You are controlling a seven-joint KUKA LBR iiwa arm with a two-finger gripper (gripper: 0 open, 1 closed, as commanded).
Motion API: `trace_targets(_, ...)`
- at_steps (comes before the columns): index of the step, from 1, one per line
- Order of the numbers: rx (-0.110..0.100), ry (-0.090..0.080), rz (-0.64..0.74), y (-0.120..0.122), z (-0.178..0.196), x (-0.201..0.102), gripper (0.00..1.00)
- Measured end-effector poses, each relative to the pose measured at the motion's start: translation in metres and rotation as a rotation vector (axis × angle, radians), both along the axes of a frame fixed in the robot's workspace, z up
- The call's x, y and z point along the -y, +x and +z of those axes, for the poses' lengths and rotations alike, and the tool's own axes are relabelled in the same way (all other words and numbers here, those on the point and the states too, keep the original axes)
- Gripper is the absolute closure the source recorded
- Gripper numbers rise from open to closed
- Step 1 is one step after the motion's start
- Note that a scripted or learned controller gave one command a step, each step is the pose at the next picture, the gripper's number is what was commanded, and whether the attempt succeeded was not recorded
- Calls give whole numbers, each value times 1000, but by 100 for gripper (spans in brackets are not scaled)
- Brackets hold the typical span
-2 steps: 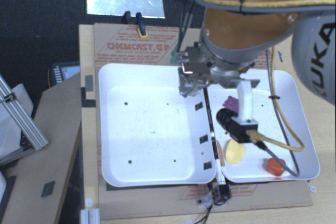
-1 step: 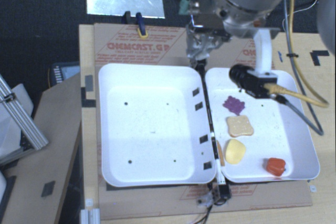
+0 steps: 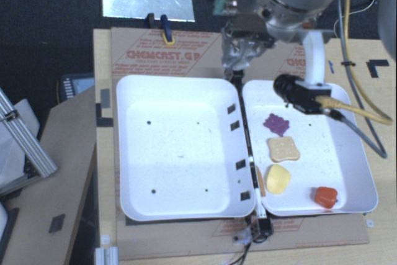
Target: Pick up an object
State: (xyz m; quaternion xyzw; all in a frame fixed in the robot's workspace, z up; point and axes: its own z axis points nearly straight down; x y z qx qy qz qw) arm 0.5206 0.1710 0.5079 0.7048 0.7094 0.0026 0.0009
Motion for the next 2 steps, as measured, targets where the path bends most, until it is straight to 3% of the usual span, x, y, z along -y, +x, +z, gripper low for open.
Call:
trace_targets(1,-12,-4,1,10,-93,-34,100)
trace_targets(2,6,0,-11,-1,-9,34,100)
